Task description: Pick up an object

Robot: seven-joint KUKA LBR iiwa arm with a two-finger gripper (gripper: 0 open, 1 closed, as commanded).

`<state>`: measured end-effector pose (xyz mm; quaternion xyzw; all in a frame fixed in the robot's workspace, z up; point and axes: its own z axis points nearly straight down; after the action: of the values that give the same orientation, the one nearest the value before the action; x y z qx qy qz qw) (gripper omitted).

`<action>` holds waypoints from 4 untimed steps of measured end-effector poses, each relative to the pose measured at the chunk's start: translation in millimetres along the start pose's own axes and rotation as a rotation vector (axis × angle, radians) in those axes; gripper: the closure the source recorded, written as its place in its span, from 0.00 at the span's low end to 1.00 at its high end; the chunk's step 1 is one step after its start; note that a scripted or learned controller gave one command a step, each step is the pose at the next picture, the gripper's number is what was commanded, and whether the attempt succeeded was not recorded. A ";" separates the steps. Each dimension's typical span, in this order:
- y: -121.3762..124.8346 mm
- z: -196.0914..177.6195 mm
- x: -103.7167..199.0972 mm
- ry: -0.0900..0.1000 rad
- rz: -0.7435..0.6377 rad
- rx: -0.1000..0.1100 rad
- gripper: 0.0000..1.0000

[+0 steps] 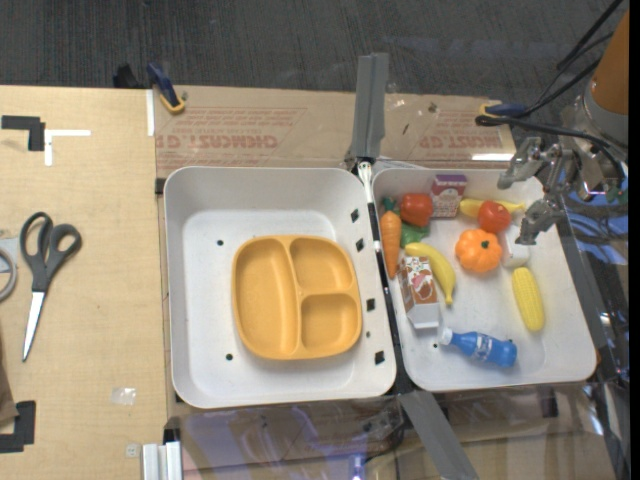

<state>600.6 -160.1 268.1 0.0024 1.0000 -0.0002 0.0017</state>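
hand [535, 203]: over right bin's [575, 363] far right corner, grip state unclear | orange pumpkin [478, 250]: just left of hand, apart | corn cob [527, 298]: nearer front edge

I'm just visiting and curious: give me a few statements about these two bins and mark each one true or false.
1. The yellow tray lies in the left bin. True.
2. The blue bottle stands upright. False: it lies on its side in the right bin.
3. The scissors lie in the left bin. False: they lie on the bench, left of both bins.
4. The corn lies right of the banana. True.
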 end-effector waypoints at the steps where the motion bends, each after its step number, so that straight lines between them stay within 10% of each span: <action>1: -26.1 148.2 14.8 -0.022 0.050 0.004 0.00; 2: -16.4 173.6 -13.8 -0.004 0.198 0.001 0.00; 3: -15.3 162.8 -15.7 -0.009 0.194 0.002 1.00; 4: 78.0 57.9 -35.0 -0.002 0.221 -0.001 1.00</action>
<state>636.2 -82.3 210.3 0.1128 0.9936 0.0003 0.0025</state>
